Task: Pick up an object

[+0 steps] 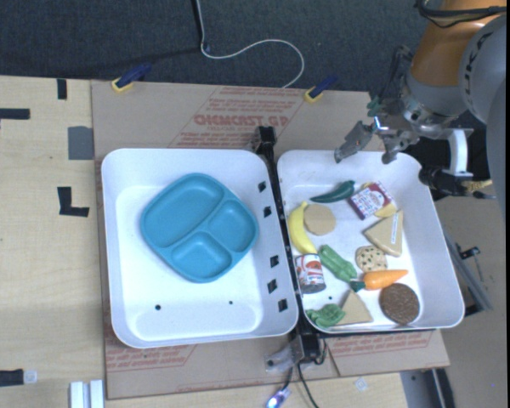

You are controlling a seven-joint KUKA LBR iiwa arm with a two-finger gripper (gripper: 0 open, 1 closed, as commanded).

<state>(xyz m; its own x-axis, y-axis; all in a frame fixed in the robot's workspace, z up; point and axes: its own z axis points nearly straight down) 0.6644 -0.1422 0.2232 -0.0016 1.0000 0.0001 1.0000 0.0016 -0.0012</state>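
Camera view: gripper spread wide, holding nothing, above right bin's far rim.

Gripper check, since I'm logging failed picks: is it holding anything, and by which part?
Nothing is held. The gripper hangs open above the far edge of the right bin, with no object between its fingers.

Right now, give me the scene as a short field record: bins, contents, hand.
left bin: holds a blue tray with compartments
right bin: holds toy food
right bin items: banana, carrot, can, cookie, green pepper, brown round
hand: open, above the far edge of the right bin, holding nothing
arm: reaches in from the right
task state: no object picked yet
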